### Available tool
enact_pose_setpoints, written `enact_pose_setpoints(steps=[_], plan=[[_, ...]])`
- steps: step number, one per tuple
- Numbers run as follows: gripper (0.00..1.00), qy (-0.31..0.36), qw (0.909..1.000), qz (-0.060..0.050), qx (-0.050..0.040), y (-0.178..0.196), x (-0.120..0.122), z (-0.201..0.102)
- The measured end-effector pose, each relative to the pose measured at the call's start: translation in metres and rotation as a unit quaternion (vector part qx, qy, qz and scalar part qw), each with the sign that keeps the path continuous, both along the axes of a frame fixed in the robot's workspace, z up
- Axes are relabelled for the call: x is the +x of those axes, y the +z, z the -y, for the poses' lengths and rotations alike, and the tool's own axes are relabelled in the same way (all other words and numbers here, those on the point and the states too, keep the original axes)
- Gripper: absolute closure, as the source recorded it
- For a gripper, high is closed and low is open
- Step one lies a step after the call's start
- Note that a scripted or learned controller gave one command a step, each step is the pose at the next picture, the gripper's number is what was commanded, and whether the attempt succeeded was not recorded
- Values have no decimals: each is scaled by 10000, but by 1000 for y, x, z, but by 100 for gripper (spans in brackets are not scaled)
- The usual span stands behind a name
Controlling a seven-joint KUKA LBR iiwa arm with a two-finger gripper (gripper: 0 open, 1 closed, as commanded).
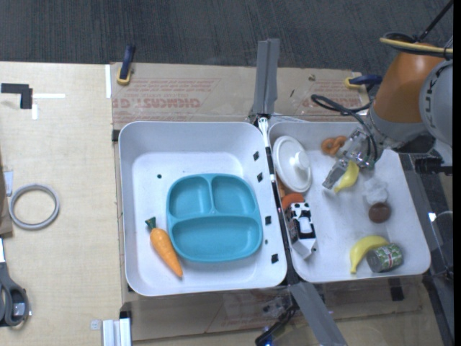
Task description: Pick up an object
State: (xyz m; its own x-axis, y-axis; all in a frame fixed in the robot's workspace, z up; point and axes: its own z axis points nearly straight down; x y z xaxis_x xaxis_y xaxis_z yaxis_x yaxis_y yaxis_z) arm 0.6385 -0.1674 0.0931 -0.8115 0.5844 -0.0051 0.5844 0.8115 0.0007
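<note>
You have two white bins (130,193); one blue divided plate (214,217); one carrot (166,249); two bananas (367,249); one white lid (292,163); one green can (386,258); one brown ball (379,211); one tape roll (32,206)

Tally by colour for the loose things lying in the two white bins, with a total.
Blue: 1, the divided plate
Orange: 2, the carrot and the pretzel-shaped piece
Yellow: 2, the banana and the yellow piece at the gripper
White: 1, the round lid
Brown: 1, the ball
Green: 1, the can
Black and white: 1, the carton
Total: 9
</note>
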Motion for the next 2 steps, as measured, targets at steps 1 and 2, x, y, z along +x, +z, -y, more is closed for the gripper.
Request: enact_pose_setpoints(steps=[1, 2], plan=[[100, 22, 10000, 22, -12, 11, 2, -1], [100, -1150, 9934, -11, 7, 144, -53, -70]])
